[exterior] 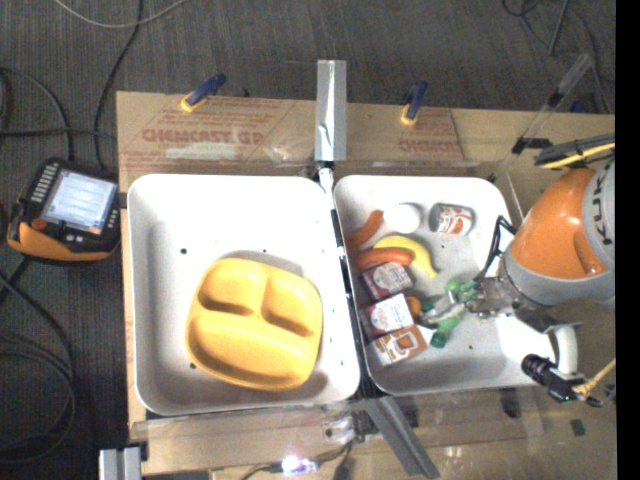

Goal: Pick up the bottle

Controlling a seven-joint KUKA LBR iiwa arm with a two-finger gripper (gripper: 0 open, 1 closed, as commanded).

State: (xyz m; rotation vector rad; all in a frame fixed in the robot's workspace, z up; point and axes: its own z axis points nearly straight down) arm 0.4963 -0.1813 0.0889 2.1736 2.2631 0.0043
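Three small dark bottles with white labels lie side by side along the left of the right bin [470, 363]: one maroon [385, 280], one reddish [392, 316] and one brown [400, 346]. My gripper [452, 308] hangs low over the middle of this bin, just right of the reddish bottle. Green pieces [461, 289] show around its tip. I cannot make out whether it touches a bottle. The grey arm with its orange band [560, 238] reaches in from the right.
Further back in the right bin lie a hot dog [366, 230], a banana [410, 252], a white round thing [404, 215] and a red can [453, 219]. The left bin [160, 268] holds a yellow divided tray [258, 320]. A pendant [68, 210] sits off the bench at left.
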